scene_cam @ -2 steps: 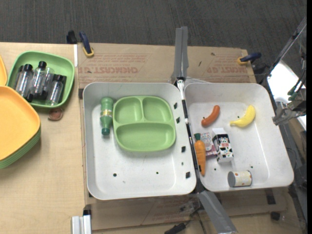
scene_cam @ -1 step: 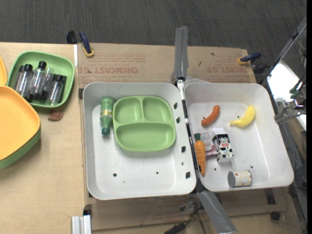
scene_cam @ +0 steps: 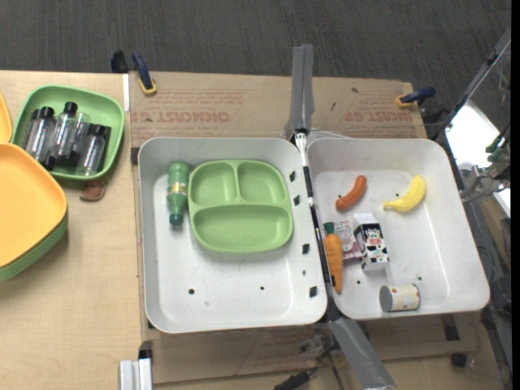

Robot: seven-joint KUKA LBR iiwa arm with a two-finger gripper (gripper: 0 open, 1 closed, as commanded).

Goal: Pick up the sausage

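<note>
sausage sits in the right bin, upper left part, lying at a slant, low end toward the divider and high end toward the back wall. nothing touching it. banana is near, to its right. two small cartons sit below it, carrot along the left wall below that, small can near the front edge.

jaws: can't tell, no gripper to judge from here. task not started by the look of it, sausage still flat on the bin floor.

how i'd do it: come straight down over the sausage middle, jaws set across its short axis, so rotate the wrist to match the slant. it's round and smooth, likely to roll or squirt out if pinched off-centre or at a tip. clearance on both sides looks fine. the bin's left wall is the nearest obstacle, keep the finger on that side off it.

surface: white bin floor, flat, smooth. left bin holds a green tray and a green bottle. bins sit on cardboard, clamps at the back. wood bench to the left with yellow plates and a green dish of bottles. dark carpet behind.
</note>
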